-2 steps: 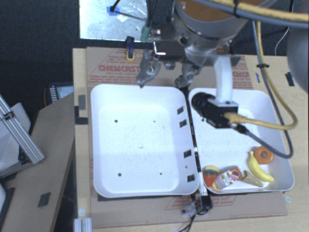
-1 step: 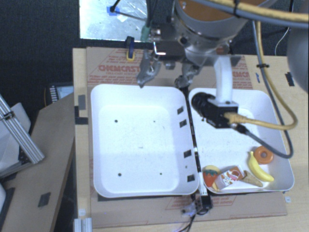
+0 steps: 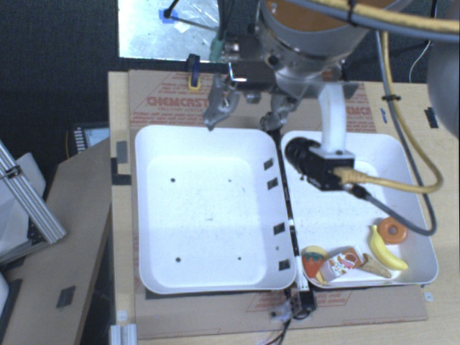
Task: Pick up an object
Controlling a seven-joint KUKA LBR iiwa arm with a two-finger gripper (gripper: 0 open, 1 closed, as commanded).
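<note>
Grey arm with orange band (image 3: 323, 6) reaching in over far edge of bins. Left shallow white plastic bin (image 3: 158, 192) beside right shallow white plastic bin (image 3: 410, 171). Two-finger metal gripper (image 3: 244, 121) above far rim between bins, fingers spread apart, holding nothing. Yellow banana (image 3: 384, 249) in right bin's near corner, touching orange round fruit (image 3: 392, 230); red-and-white packet (image 3: 338, 263) and red tomato-like item (image 3: 314, 261) just beside.

2 white bins (image 3: 208, 279), yellow banana (image 3: 384, 250), orange fruit (image 3: 392, 230), red-and-white packet (image 3: 339, 263), orange-red tomato (image 3: 314, 259). Tan cardboard (image 3: 172, 99) with red lettering. Grey metallic fingers (image 3: 219, 110).
</note>
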